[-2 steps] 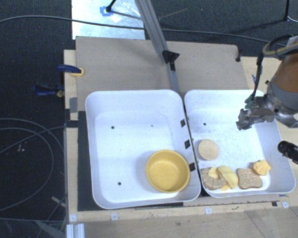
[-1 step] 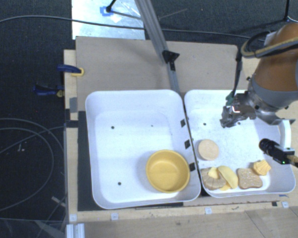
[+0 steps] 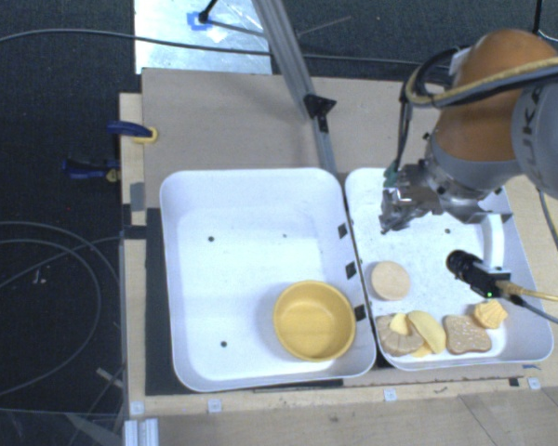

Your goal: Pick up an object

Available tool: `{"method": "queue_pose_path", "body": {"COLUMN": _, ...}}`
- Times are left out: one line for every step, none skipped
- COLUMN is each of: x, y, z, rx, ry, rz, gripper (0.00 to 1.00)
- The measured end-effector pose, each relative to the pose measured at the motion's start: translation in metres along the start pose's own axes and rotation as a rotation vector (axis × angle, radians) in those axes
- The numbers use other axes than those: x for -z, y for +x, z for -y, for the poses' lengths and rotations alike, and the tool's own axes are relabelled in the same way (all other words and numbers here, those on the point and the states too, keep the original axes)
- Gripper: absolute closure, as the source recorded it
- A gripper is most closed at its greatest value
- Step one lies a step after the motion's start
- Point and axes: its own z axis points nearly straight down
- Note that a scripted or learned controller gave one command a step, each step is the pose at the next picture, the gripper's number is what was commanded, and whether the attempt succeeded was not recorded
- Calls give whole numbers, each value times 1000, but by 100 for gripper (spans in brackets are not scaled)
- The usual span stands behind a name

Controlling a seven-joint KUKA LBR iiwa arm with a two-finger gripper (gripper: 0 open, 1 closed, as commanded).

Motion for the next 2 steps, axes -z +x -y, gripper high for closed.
{"method": "queue_pose_path", "body": {"x": 2, "y": 54, "z": -2, "rx": 0, "ry": 1, "rz": 0, "gripper": 100}}
{"method": "queue_pose_path", "body": {"x": 1, "y": 102, "z": -7, "rx": -2, "ry": 1, "rz": 2, "gripper": 100}}
